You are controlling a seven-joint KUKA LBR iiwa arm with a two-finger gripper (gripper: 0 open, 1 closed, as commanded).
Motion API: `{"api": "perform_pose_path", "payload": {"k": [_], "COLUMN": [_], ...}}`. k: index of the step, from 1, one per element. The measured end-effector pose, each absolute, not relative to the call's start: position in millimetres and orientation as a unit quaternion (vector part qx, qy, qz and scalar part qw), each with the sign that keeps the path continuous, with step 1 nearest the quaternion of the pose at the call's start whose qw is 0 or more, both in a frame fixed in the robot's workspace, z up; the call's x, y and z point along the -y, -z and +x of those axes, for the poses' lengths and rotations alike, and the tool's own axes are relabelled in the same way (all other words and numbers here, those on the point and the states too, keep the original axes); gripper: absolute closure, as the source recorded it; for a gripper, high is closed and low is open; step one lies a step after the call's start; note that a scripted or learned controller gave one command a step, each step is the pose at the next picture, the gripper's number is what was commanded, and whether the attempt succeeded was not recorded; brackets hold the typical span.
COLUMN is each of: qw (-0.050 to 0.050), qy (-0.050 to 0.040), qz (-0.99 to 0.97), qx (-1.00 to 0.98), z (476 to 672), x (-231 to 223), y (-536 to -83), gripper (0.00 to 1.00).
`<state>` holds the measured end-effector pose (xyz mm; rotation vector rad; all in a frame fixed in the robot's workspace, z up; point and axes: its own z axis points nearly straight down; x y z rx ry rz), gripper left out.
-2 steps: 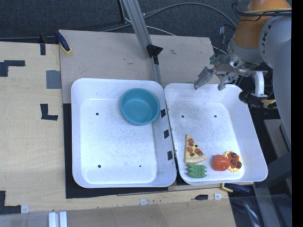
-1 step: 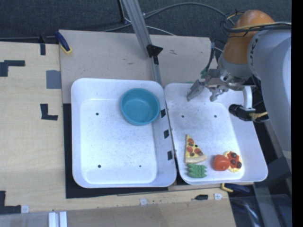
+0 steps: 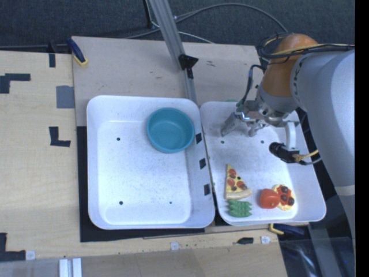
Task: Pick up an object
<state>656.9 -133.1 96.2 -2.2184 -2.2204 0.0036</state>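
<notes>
the end effector (image 3: 239, 126), fingers spread apart and holding nothing, hangs in the right bin's (image 3: 305, 215) upper part; the pizza slice (image 3: 234, 183) lies below it in frame, long axis vertical.

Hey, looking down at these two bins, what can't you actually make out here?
- Gripper, camera view: too small and blurred, partly under the wrist, to tell how its jaws stand.
- Right bin, camera view: its far right rim is covered by the grey arm.
- Green toy below the pizza slice: too small to identify.
- Red and yellow toy: too blurred to name.
</notes>
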Motion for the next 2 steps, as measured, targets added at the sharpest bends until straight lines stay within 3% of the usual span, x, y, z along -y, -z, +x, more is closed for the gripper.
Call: {"api": "perform_pose_path", "payload": {"k": [1,2], "qw": [0.000,-0.001], "qy": [-0.0004,0.0000], "qz": [-0.707,-0.707], "qx": [0.708,0.707], "z": [656.8,657.3], "x": [132.6,132.7], "y": [-88.5,-99.7], "gripper": [0.00,1.00]}}
